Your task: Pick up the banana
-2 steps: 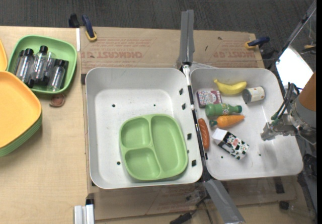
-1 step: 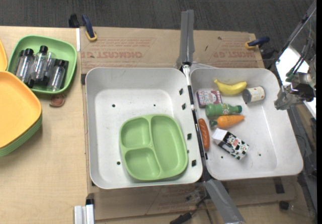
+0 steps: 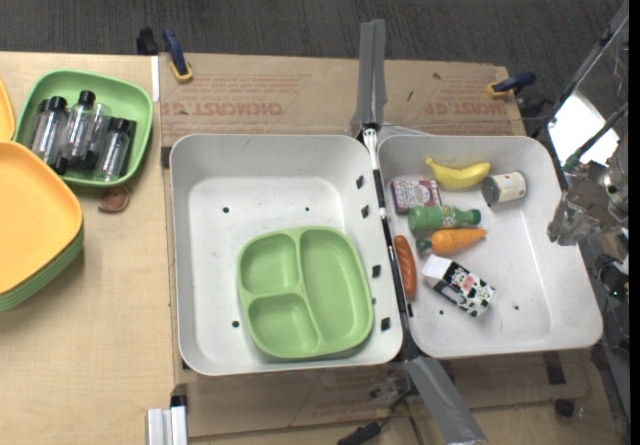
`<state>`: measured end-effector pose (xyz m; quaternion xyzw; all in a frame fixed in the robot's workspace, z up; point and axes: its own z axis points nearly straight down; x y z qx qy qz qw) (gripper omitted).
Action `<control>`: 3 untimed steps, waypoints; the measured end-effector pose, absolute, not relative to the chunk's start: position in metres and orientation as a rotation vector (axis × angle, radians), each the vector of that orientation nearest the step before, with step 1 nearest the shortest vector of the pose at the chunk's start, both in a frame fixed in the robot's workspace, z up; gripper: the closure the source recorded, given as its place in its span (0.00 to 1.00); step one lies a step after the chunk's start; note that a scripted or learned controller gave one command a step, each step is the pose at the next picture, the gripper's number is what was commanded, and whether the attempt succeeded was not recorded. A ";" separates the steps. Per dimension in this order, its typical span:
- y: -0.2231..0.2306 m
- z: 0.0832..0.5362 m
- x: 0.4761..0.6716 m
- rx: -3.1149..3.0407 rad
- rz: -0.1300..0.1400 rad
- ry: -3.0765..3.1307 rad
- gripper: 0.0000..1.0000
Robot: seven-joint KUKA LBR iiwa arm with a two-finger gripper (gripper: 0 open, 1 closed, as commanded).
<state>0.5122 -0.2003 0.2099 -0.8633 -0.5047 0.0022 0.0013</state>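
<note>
Two shallow white bins side by side on the surface [image 3: 300,98]. Left bin [image 3: 200,263]: one green divided tray [image 3: 305,290], three compartments, lying flat near the bin's middle.

Right bin [image 3: 540,303]: a cluster of small things toward its left and upper part. Banana [image 3: 458,172], yellow, lying flat near the bin's far edge, curved, ends turned up. Just right of it a small cylinder [image 3: 505,188], cream with a dark end, on its side. Just below the banana a pink packet [image 3: 416,194], then a green bottle [image 3: 443,217] on its side, then a carrot [image 3: 457,240] beside that. Red sausage-like item [image 3: 404,265] along the bin's left wall. Black-and-white carton [image 3: 460,286] lying at a slant, nearer the middle.

Tool [image 3: 575,218] at the right rim of the right bin, well apart from the banana; nothing seen between its parts (open or closed: cannot tell, metal blurs together).

Far left of the surface: green dish [image 3: 85,128] holding dark-capped vials, stack of orange plates [image 3: 35,228] beside it.
</note>
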 end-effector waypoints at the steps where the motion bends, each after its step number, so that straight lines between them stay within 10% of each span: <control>1: -0.194 0.152 0.476 -2.984 0.008 -0.970 1.00; 2: -0.162 0.276 0.521 -2.968 0.008 -1.028 1.00; 3: -0.179 0.232 0.515 -3.068 0.011 -0.666 1.00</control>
